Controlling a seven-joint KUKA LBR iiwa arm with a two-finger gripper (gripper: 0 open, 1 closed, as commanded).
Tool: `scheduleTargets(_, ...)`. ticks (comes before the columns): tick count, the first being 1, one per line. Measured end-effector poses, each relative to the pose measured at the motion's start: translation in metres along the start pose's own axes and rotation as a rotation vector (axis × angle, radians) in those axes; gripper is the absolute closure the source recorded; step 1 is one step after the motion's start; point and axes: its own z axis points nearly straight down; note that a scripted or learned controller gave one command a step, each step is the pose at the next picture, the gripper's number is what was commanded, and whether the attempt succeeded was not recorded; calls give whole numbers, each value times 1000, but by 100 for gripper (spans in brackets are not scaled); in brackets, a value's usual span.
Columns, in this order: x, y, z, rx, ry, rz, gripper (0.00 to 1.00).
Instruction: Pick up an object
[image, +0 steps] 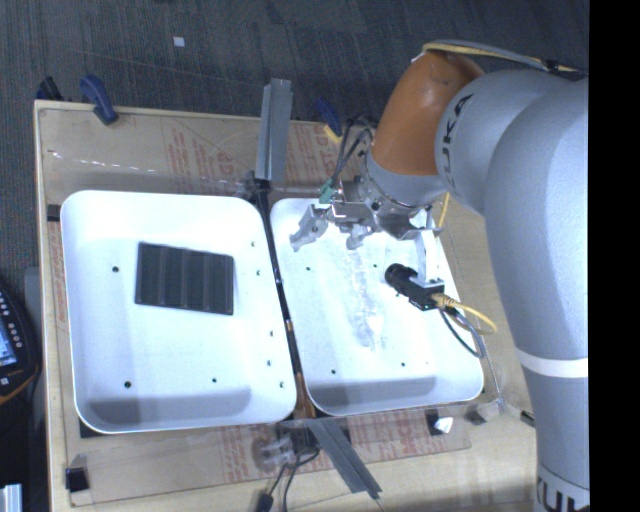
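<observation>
Because the long see-through plastic thing (362, 300) is faint, I can't tell which end is its front. It lies in the middle of the right white bin (400, 392), and its long side runs from the far edge toward the near edge. My grey two-finger gripper (328, 236) hangs by the bin's far left corner, spread wide and holding nothing. The thing lies just nearward of it. A dark ribbed flat slab (185, 278) sits in the left white bin (160, 405).
</observation>
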Motion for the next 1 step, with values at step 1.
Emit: scheduleTargets(1, -8, -66, 33, -1, -1, -32, 0)
